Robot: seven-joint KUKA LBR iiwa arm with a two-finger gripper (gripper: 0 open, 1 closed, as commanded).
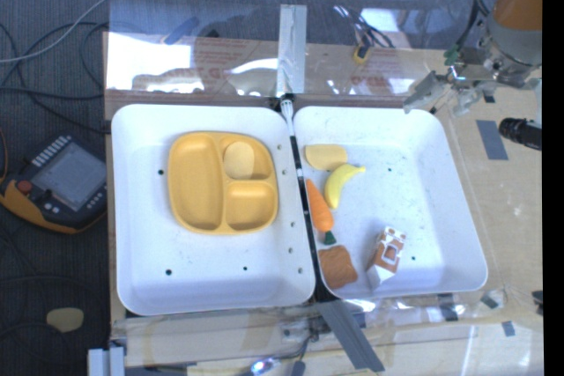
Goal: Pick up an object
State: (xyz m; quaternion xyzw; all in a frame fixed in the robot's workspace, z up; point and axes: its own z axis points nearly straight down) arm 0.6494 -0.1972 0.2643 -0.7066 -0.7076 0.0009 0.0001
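**Arm parked at the corner, nothing picked yet**

The pick looks not yet begun: the gripper [458, 84] hangs above the far right corner of the right bin [441, 189], outside its rim, with nothing between its parts. From this slant it is too small and cluttered to tell whether it is spread or closed.

The candidates lie well apart from it, along the right bin's left side: a yellow slice [325, 156], a banana [342, 182] just beside it, a carrot [320, 209], a brown block [337, 265], and a small carton [386, 253] nearer the middle. The left bin [141, 260] carries a yellow tray [223, 182].

The next move likely calls for travelling inward over one item, then descending; the carton stands freest of the wall.
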